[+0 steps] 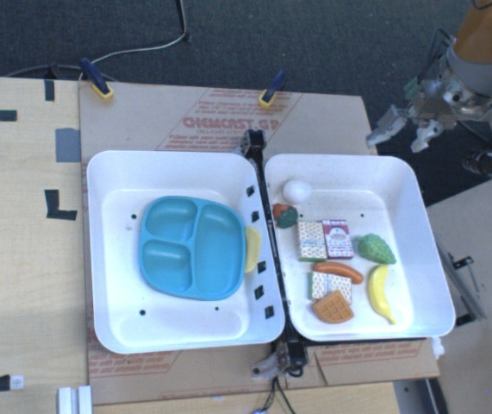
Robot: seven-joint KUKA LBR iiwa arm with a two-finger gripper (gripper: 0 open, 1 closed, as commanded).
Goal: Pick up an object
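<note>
**Toy food waiting in the right bin, arm off to the side**

A pale wooden worktop (21,257) stands on dark grey carpet, with a sheet of brown cardboard (220,123) laid over it and held by two blue-and-yellow clamps (97,79) at its far edge. On the cardboard sit two shallow white plastic bins side by side.

The right bin (409,197) holds the small things to pick from. A yellow toy banana (381,293) lies near its right wall, with a green leafy toy vegetable (376,249) just above it. To their left lie an orange-red toy sausage (339,271), a brown waffle-shaped toy (333,308) and two small printed cartons (326,239) touching side by side. Farther up are a white ball (296,190) and a small red-and-green toy (285,216) beside the left wall.

The left bin (108,188) carries a light blue divided plastic tray (191,247), with a pale yellow piece (252,249) peeking out at its right edge.

The two-finger gripper (403,134) hangs outside the bins, above and beyond the right bin's far right corner, well apart from every toy. Its fingers (385,128) stand apart with nothing between them. The grey arm with the orange band (480,33) rises to the upper right.
</note>
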